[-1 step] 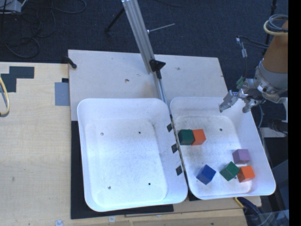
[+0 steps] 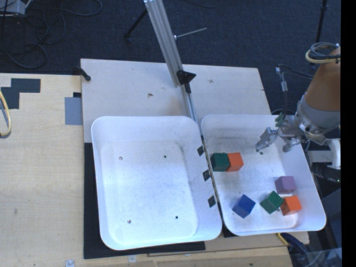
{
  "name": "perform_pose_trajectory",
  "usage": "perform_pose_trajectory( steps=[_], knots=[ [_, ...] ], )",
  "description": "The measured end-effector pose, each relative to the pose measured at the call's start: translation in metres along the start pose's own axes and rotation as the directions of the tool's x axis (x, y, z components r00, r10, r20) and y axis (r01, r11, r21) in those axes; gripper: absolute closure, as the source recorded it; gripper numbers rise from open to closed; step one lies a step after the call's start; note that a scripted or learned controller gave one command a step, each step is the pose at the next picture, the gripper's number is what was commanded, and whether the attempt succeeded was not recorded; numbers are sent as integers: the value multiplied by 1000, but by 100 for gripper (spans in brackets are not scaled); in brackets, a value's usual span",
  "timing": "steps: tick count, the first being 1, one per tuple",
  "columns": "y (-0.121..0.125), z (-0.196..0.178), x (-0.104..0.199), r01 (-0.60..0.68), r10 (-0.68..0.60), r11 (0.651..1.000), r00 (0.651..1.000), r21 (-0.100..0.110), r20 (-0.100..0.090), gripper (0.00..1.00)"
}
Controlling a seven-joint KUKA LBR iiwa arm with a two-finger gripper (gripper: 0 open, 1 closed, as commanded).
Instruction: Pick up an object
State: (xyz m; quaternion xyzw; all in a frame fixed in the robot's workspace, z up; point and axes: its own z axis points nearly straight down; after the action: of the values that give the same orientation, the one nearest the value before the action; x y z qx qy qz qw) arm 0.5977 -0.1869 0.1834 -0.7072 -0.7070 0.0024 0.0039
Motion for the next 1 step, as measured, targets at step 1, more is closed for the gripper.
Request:
perform_pose_trajectory(
  steps=[1],
  knots=[
    [-43, 0, 3, 0, 0, 1000, 1000, -3, 1, 0]
  ],
)
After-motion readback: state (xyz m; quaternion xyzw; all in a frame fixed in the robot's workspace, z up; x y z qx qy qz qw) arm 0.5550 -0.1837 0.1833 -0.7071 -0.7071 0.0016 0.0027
